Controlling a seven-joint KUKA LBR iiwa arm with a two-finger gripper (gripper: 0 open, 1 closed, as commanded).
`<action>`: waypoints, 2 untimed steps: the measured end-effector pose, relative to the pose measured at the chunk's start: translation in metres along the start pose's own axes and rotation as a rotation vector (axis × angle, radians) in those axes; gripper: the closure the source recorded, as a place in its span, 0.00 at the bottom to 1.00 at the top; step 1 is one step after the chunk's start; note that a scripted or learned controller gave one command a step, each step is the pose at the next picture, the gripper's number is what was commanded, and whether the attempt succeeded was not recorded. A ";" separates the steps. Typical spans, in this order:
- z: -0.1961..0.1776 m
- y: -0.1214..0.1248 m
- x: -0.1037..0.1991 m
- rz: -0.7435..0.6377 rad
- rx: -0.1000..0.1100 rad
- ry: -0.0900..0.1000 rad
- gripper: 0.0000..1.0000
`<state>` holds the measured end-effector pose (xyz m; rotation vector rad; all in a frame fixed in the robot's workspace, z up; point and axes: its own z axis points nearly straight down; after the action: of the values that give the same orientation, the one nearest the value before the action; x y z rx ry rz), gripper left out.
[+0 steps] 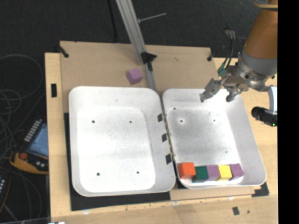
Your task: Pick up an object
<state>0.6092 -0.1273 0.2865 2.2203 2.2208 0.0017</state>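
We're looking down on two white bins side by side, and the arm comes in from the right, its orange band high above the far edge of the right bin. The gripper hangs over that bin's far rim, fingers spread apart with nothing between them. Down at the near wall of the right bin we've got a neat row of blocks touching one another: an orange block at the left end, then a green block, a purple block, a yellow block and another purple block at the right end. That row sits well apart from the gripper. The left bin lies beside it. Beyond the left bin, out on the brown board, we see a lone purple cube, just beside a slanted metal rail
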 end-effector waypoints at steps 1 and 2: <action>-0.005 0.015 0.011 -0.004 -0.001 0.000 0.00; 0.095 0.057 0.052 -0.004 0.007 0.000 0.00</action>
<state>0.6663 -0.0755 0.1915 2.2191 2.2294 -0.0057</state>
